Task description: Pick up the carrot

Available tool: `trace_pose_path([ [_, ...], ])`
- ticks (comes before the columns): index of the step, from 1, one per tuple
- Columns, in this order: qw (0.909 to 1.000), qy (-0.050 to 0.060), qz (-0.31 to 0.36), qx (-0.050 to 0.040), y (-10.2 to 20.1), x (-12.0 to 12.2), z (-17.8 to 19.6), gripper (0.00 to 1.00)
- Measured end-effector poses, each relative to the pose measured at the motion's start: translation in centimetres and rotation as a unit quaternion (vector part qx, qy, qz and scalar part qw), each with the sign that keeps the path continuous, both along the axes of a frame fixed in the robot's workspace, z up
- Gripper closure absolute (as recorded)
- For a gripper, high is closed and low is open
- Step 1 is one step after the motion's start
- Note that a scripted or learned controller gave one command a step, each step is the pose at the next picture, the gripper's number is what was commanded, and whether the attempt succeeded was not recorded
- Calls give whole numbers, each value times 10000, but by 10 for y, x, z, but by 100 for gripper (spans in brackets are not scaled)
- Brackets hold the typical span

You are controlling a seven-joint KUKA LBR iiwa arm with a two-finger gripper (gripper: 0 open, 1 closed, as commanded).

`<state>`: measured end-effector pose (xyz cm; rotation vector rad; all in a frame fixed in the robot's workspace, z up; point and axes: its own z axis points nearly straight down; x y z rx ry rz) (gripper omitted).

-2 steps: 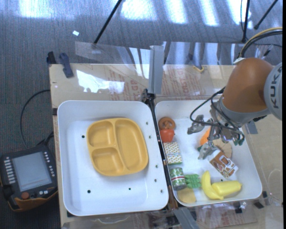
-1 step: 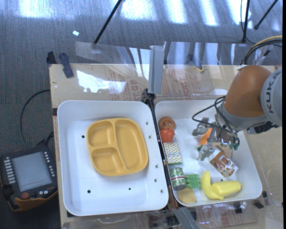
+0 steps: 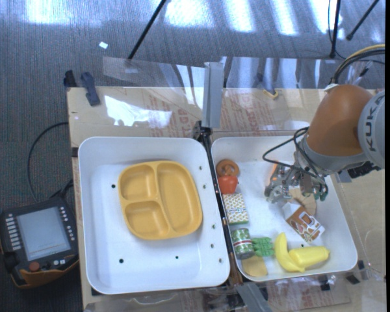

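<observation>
Camera view looks down on two white bins, and my gripper [image 3: 292, 188] hangs low over the right bin [image 3: 346, 229], in its upper middle. Just left of my gripper a thin orange stick, which I take for the carrot [image 3: 273, 173], lies on the bin floor, partly hidden behind my wrist cables. I cannot tell how my gripper is set, and nothing is plainly caught in it. I judge I am at the reaching step, not yet lifting. Next I should shift slightly left, line up across the carrot, and close on it, minding the snack packet [image 3: 304, 224] just below. The yellow tray [image 3: 160, 199] sits in the left bin [image 3: 104, 265].
</observation>
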<state>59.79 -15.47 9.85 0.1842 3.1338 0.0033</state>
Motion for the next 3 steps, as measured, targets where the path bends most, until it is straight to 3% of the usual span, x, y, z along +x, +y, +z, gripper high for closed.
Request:
trace_pose_path([
  [1, 10000, 3, 6, 1, 1, 0, 0, 0],
  [2, 10000, -11, 23, 3, 2, 1, 10, 100],
  [3, 9957, 24, -928, -9, 63, -68, -12, 100],
])
